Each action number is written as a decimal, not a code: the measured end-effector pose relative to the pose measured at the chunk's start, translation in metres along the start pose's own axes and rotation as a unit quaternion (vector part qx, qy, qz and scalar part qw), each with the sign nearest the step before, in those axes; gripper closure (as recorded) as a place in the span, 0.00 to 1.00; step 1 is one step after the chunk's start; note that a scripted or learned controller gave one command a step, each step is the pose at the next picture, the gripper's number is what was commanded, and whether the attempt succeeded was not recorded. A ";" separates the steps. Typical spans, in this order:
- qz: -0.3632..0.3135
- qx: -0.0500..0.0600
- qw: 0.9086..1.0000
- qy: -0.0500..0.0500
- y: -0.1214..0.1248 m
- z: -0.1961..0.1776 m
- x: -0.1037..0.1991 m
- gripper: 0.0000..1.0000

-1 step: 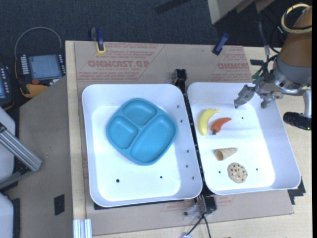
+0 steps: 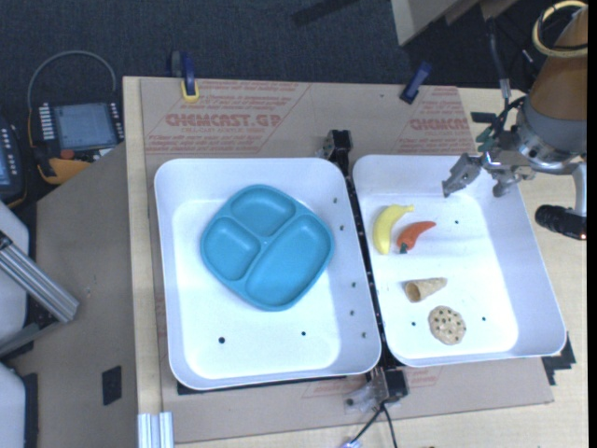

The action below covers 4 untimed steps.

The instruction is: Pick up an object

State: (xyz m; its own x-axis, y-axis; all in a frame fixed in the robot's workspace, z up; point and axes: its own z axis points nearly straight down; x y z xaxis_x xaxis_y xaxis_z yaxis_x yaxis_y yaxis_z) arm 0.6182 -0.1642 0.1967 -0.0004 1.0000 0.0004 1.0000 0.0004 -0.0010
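Gripper [image 2: 478, 177] hangs open and holds nothing, up near the far edge of the right bin [image 2: 527, 278], with the banana [image 2: 388, 226] just down-left of it.

Two bins are sitting side by side on the surface [image 2: 140, 250], the left bin [image 2: 187, 343] touching or nearly touching the right bin [image 2: 522, 278] along their shared edge. A divided plate [image 2: 268, 246] is lying in the left bin, roughly at its middle. In the right bin, a banana [image 2: 389, 226] is lying toward the left side, with a carrot [image 2: 414, 233] resting just beside it on its right. Nearer the front, a cone [image 2: 424, 289] is lying apart from them, and a cookie [image 2: 447, 325] is sitting just in front of the cone. The gripper [image 2: 480, 177] is hanging over the right bin's rear edge, behind the banana and the carrot.
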 end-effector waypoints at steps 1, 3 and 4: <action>0.000 0.001 1.000 0.000 -0.004 0.053 0.010 0.00; 0.000 -0.002 1.000 -0.001 -0.003 0.092 0.010 1.00; 0.000 -0.005 1.000 -0.002 0.001 0.027 0.009 1.00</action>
State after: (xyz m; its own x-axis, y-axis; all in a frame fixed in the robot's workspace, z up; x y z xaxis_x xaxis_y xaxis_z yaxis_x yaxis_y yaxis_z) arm 0.6197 -0.1550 0.1696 -0.0012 1.0000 -0.0030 1.0000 0.0012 0.0089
